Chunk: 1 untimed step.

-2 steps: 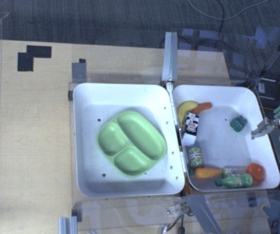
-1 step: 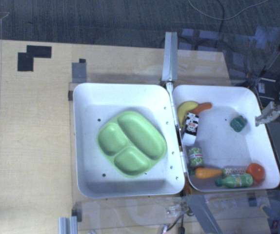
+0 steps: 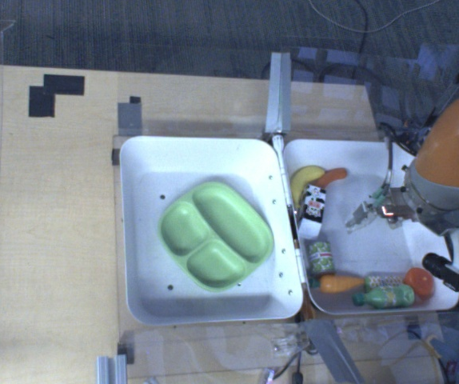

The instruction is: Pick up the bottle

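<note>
A green bottle [image 3: 386, 297] lies on its side along the front wall of the right bin [image 3: 373, 154], its cap pointing left. A small black-and-white patterned bottle [image 3: 313, 207] lies against the same bin's left wall. My gripper [image 3: 363, 214] hangs over the middle of the right bin, above bare floor, between the two bottles. It is well behind the green bottle and to the right of the patterned one. Its fingers are spread open and hold nothing.
The right bin also holds a banana [image 3: 304, 180], an orange piece [image 3: 334, 175], a green can [image 3: 321, 256], a carrot [image 3: 341, 283], a red tomato [image 3: 418, 281] and a small wrapper [image 3: 383, 279]. A green divided plate [image 3: 216, 234] lies in the left bin [image 3: 141, 214].
</note>
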Tool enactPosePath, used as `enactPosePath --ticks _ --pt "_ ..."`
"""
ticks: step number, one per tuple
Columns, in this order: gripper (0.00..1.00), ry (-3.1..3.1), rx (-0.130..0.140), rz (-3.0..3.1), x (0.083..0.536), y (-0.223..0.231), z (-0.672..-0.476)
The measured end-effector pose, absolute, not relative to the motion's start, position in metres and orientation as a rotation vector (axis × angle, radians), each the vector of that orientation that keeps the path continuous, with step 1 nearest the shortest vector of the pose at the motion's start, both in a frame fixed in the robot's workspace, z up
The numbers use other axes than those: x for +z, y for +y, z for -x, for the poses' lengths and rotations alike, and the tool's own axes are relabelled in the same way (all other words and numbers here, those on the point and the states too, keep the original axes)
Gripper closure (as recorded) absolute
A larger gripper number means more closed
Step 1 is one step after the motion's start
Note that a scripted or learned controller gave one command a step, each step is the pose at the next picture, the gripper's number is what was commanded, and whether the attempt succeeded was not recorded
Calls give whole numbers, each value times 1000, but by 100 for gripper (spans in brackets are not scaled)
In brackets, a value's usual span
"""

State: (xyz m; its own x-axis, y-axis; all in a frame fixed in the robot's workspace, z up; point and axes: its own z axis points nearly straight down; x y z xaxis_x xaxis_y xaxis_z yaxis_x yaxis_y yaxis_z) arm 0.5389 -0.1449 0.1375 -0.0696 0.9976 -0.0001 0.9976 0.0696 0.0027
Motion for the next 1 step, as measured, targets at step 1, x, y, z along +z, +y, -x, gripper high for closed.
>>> enactPosePath --ticks 1 --pt "0 2181 3 -2255 126 -205 -601"
